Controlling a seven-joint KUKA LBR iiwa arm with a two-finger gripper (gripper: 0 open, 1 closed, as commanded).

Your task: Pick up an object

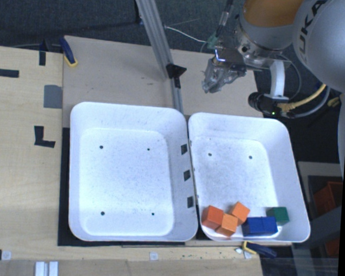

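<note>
Clustered at the near edge of the right-hand shallow white bin (278, 148) are small blocks: two orange cubes (214, 216), a third orange cube (240, 211), a blue block (259, 226) and a green one (280, 214). Nothing is gripped by the claw (218, 78), hung beyond the bin's far rim; its opening cannot be told. The approach step is judged in hand: travel over the blocks and a descent are called for.

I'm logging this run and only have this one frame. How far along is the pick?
Done: nothing visible yet. The orange blocks, blue block and green block all lie in the right bin, clustered at its near edge. In hand: nothing shows in the end effector, which hangs above the bench beyond the bins. Left: the whole pick, meaning moving over the cluster, descending, grasping one block and lifting.
</note>
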